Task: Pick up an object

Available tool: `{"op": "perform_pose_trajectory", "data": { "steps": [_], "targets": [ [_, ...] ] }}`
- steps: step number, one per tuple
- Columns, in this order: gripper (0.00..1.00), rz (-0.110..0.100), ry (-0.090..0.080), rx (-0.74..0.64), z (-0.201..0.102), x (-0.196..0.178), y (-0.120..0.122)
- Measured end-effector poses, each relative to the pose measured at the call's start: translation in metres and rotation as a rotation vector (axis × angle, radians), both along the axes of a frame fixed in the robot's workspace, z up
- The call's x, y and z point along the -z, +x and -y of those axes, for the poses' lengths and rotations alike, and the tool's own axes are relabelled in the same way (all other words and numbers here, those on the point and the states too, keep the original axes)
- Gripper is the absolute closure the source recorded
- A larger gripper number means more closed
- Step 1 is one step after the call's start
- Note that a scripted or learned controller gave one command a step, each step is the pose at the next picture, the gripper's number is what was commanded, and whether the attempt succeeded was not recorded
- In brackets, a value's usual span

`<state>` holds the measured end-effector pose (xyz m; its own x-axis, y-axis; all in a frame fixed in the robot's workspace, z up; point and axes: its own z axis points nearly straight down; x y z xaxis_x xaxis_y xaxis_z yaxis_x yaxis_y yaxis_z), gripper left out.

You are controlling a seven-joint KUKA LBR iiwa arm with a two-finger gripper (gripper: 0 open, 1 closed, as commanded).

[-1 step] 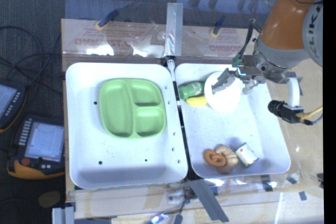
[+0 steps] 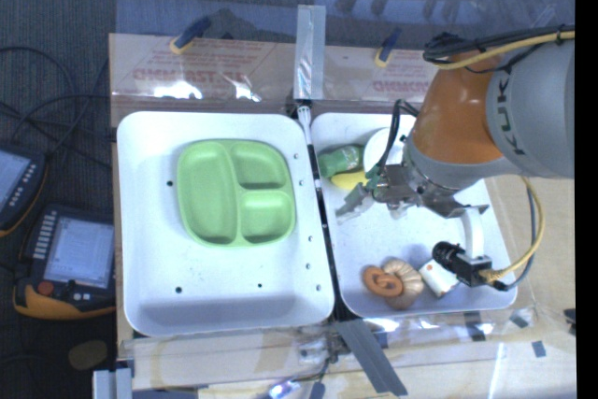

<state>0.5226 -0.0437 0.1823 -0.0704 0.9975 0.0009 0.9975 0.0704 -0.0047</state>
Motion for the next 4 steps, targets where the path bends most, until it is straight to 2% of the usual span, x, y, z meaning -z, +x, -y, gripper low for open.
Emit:
{"op": "perform_pose_trajectory", "data": {
  "steps": [1, 2, 4],
  "targets": [
    [0.00, 0.013, -0.001, 0.091, 0.0590, 0.0928, -0.0358],
    [0.00, 0.018, -0.003, 0.007, 0.0598, 0.0925, -0.0348],
    [0.00, 0.020, -0.007, -0.063, 0.0569, 0.0923, -0.0345]
  ]
}}
